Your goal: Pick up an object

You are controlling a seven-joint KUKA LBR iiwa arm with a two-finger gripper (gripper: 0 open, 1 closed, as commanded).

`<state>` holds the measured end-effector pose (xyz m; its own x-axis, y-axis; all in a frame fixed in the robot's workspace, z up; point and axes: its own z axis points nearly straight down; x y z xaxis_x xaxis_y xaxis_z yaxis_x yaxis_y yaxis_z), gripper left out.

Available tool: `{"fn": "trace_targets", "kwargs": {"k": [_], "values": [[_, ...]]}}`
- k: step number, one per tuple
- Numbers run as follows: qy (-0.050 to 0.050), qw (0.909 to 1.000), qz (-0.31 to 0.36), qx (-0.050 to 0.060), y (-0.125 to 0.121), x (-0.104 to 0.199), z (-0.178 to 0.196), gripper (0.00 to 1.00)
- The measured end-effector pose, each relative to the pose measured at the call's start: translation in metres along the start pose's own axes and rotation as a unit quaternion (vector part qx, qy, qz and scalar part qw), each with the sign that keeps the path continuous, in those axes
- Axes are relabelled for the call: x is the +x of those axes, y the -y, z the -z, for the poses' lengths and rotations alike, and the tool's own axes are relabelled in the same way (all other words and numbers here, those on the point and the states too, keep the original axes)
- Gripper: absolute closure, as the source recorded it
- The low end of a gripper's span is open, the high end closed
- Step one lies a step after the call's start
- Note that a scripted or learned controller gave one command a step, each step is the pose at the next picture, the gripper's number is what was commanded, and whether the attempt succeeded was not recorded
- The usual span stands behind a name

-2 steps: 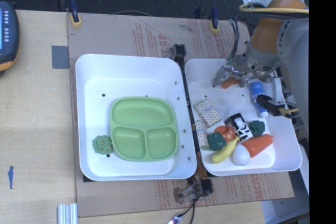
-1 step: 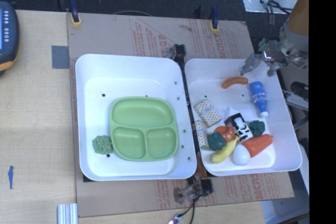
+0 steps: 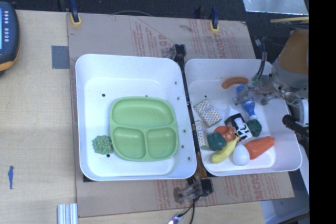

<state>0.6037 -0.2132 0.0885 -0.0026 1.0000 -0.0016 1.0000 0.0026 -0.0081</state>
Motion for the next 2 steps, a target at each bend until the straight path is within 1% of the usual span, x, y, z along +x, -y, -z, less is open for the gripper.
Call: {"fn": "trace_targets", "kwargs": {"k": [1, 2], "values": [[-0.001, 1.0, 0.004, -0.005, -0.056, 0.047, 0.005, 0.0], [-0.002, 1.0, 0.0, 0.0, 0.012, 0.067, 0.003, 0.0]]}}
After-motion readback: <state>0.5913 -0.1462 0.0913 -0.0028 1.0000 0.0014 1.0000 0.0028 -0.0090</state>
